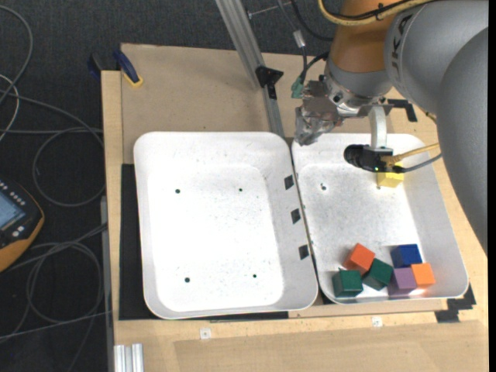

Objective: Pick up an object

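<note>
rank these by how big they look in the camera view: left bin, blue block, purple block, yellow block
1. left bin, by far the largest.
2. blue block and purple block: they look about alike, so no ranking between them.
3. yellow block: looks smallest, though part of it may be hidden.

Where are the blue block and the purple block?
blue block (405,255), camera view, middle of its top face.
purple block (402,282), camera view, middle of its top face.

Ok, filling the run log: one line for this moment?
arm above right bin far-left corner | blocks clustered near-right corner, untouched
</note>
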### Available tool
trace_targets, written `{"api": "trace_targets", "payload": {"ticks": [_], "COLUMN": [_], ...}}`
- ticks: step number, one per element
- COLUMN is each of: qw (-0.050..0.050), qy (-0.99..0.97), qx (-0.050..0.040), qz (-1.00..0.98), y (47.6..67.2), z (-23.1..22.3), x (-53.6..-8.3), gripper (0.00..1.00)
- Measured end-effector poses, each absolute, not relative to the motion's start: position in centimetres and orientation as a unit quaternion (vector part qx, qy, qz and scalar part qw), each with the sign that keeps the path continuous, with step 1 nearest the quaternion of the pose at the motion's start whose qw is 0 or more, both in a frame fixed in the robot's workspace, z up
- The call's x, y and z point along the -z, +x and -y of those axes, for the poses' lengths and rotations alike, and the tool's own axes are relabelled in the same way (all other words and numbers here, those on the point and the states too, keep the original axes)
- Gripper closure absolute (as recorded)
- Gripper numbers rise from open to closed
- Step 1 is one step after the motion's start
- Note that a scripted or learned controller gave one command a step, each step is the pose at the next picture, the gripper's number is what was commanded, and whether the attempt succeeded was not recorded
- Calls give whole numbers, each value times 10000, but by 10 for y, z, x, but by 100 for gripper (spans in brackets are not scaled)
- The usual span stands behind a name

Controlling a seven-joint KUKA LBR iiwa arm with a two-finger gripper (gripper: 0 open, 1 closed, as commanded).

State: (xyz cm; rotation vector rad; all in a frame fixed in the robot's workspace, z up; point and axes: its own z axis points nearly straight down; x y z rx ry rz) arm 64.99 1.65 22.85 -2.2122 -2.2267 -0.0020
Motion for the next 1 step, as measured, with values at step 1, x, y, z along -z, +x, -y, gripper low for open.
{"api": "trace_targets", "payload": {"ticks": [1], "qw": [-2], "qy": [-7047], "qx": [20], "qz": [7095], "y": [643], "z": [-67], "x": [-244], "gripper": [100]}}
